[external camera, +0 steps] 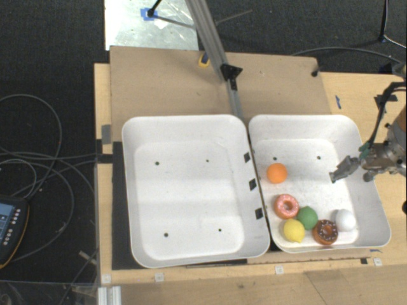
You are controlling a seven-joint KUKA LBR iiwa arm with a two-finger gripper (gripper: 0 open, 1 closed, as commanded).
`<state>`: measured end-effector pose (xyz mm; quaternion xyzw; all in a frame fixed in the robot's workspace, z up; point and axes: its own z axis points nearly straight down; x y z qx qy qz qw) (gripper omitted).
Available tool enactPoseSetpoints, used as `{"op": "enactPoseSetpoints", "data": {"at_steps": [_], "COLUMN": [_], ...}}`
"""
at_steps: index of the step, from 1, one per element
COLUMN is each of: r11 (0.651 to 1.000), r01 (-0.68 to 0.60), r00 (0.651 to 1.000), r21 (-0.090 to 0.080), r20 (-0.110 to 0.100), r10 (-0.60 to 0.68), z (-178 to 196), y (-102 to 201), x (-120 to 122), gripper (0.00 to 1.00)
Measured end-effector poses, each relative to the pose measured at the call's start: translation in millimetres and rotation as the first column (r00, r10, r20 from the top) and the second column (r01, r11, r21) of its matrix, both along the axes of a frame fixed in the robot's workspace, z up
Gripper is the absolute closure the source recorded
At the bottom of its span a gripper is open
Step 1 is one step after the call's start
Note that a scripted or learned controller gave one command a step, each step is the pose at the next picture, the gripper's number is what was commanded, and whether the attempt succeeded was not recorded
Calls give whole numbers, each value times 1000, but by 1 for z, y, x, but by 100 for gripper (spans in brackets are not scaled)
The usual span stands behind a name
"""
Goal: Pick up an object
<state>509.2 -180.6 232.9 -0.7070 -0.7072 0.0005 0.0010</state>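
Observation:
The right bin [299,124] holds several small objects. An orange ball [276,173] lies near its middle left. Toward the front sit a pink frosted donut [286,206], a green ball [308,217], a yellow lemon [294,230], a chocolate donut [325,232] and a white ball [345,220]. My gripper [351,175] hangs over the bin's right side, above and behind the white ball and well right of the orange ball. Its fingers look open with nothing between them.
The left bin [184,124] sits beside the right one, joined by black clips [252,184]. A grey slanted pole [213,37] crosses the back of the bench. Cables and a handheld pendant [9,224] lie on the floor at left.

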Motion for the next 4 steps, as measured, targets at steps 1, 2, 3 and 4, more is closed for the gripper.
{"op": "enactPoseSetpoints", "data": {"at_steps": [1,2,3,4], "r11": [1000,1000,1000,1000], "r01": [1,-1,-1,-6], "r00": [1000,1000,1000,1000], "r21": [0,1,-2,-3], "r20": [-1,-1,6,10], "r10": [-1,1,1,6], "z": [-49,-95,-82,-22], "y": [-7,1,0,7], "x": [-6,-4,-2,-4], "gripper": [0,0,100,100]}}
